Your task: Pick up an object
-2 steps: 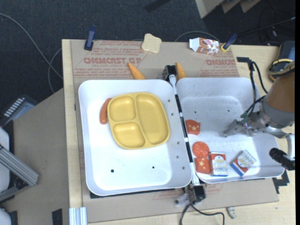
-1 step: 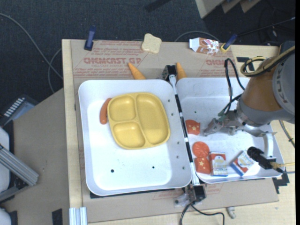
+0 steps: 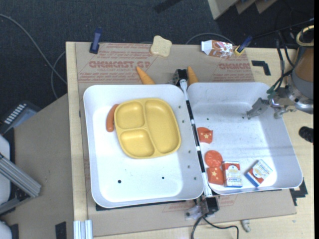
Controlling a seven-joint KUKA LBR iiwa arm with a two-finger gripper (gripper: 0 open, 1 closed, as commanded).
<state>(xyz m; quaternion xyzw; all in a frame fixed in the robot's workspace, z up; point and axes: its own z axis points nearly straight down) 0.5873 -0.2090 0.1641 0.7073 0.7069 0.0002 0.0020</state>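
- Claw (image 3: pixel 256 108) hangs over the right bin (image 3: pixel 239 91), near that bin's far right corner; its grey tips are splayed and nothing sits between them, so it reads as open and empty.
- Arm (image 3: pixel 304 68) enters over the right edge of the bench (image 3: pixel 75 133), which is why the claw sits on that side of the bin.
- Bin floor under the claw is bare white; the pickable things are grouped along the bin's near edge, probably where they slid or were dropped.
- Nearest candidate is the small red card (image 3: pixel 205 134), by the bin's left wall, well apart from the claw towards the near left.
- Two more red pieces lie nearer the front: a round one (image 3: pixel 213 158) and a square one (image 3: pixel 215 175), touching.
- Two small cartons, one (image 3: pixel 233 175) beside the square piece and one (image 3: pixel 260 172) tilted near the front right, lie almost straight towards the near edge from the claw.
- Left bin (image 3: pixel 99 183) holds a yellow tray (image 3: pixel 147 128) with a sausage (image 3: pixel 110 118) tucked against its left side; both are far from the claw.
- Reaching any of these would, I judge, call for a move towards the near edge and then down.
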